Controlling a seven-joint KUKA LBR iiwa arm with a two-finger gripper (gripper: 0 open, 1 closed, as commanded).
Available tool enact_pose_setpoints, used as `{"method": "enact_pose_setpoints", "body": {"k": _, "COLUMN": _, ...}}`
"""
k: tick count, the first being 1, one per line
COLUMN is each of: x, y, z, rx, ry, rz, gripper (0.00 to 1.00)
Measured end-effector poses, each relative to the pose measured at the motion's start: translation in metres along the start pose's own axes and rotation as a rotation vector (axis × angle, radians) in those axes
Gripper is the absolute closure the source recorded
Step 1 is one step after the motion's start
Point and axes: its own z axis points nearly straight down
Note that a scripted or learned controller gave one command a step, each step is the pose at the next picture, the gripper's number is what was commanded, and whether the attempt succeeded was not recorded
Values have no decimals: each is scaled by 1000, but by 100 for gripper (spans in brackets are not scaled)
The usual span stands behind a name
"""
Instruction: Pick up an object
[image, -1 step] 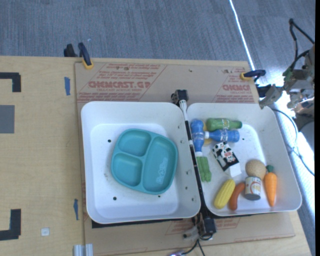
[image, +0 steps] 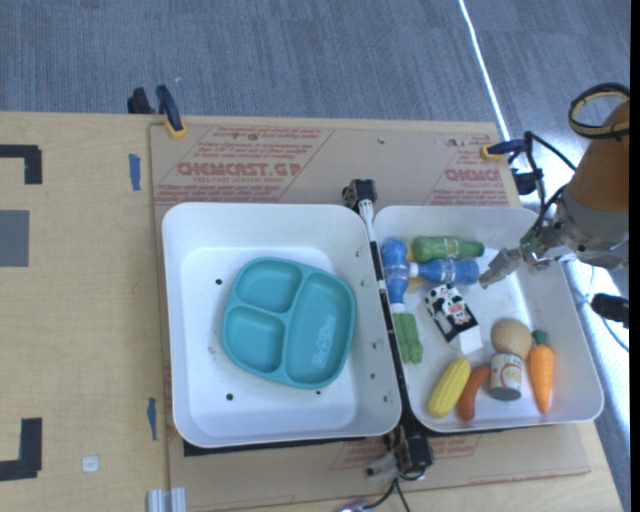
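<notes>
Left bin (image: 190, 330) holds just a teal divided plate (image: 289, 322); right bin (image: 580, 330), landmark here, is crowded: two blue bottles (image: 396, 268) at its left wall, green bottle (image: 447, 247) by its back wall, cow toy (image: 450, 308) mid-bin, corn (image: 449, 387), can (image: 506, 376) and carrot (image: 541, 372) toward its front wall. Gripper (image: 497, 268) sits low over the bin's back half, tip just beside the second blue bottle (image: 447, 271), nothing visibly held; can't tell if it's open or closed. Risk, my read: bottles lie packed side by side, so a descent there could wedge on one or roll it away, giving an empty close.
</notes>
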Motion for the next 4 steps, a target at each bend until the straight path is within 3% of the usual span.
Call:
{"method": "enact_pose_setpoints", "body": {"k": 1, "x": 71, "y": -91, "z": 27, "rx": 1, "ry": 1, "rz": -53, "gripper": 0}}
{"method": "enact_pose_setpoints", "body": {"k": 2, "x": 20, "y": -115, "z": 46, "rx": -9, "ry": 21, "rz": -253, "gripper": 0}}
{"method": "enact_pose_setpoints", "body": {"k": 3, "x": 16, "y": -120, "z": 47, "rx": -1, "ry": 9, "rz": -515, "gripper": 0}}
{"method": "enact_pose_setpoints", "body": {"k": 4, "x": 17, "y": -117, "z": 38, "rx": -10, "ry": 5, "rz": -515, "gripper": 100}}
